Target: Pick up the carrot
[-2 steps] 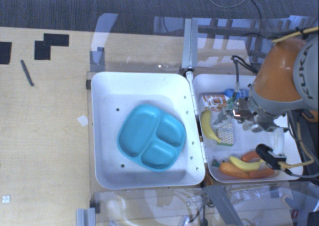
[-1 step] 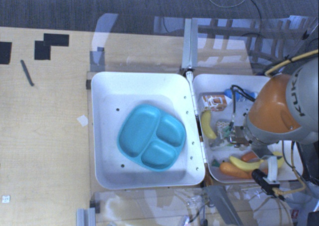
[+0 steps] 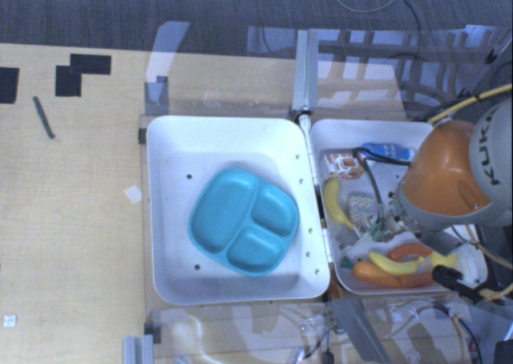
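the hand (image 3: pixel 383 228) hangs low over the middle of the right bin (image 3: pixel 321 134), under the arm's orange band (image 3: pixel 445 166). it is tucked beneath the wrist, and whether it is wide or narrow i cannot tell; nothing shows between its tips.

just below it, along the near wall of that bin, lies the carrot (image 3: pixel 377 273), an orange body on its side, thick end toward the left bin, far end running under a yellow banana (image 3: pixel 401 261) that lies across it. a reddish piece (image 3: pixel 413 251) sits just behind the banana. by the look of it the carrot is a toy: probably light, stiff and smooth, so it could slip or roll if pinched off-centre. the best hold seems to be across the bare thick end, left of the banana, with the tips on either side of its width, clear of the bin wall.

elsewhere in the right bin, a second yellow piece (image 3: pixel 335 204) lies by the divider, a small printed packet (image 3: pixel 346 164) sits at the far corner and a blue object (image 3: pixel 389 151) beside it. the left bin (image 3: pixel 172 274) holds a blue divided plate (image 3: pixel 244 220) with nothing on it. both bins rest on the table (image 3: pixel 72 234).
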